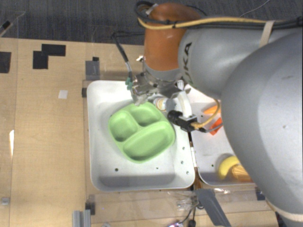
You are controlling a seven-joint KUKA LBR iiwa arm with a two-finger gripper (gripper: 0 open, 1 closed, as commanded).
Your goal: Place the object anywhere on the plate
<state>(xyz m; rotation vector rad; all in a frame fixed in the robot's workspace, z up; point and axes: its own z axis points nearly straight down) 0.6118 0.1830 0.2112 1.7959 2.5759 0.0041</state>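
Note:
A light green plate (142,132) with three compartments lies tilted in the left white bin (102,126). My gripper (140,96) hangs at the plate's far rim, under the orange band of the arm, over the back of the left bin. Just right of it, a small pale round thing (161,103) shows beside the plate's far edge; what it is, and whether the gripper holds it, is hidden by the wrist. The plate's compartments hold nothing that I can see.
The right bin (206,167) holds an orange item (214,123), a yellow banana-like item (228,166) and an orange-tan item (240,173). The grey arm covers most of that bin. A black cable part (182,120) hangs over the divide between the bins.

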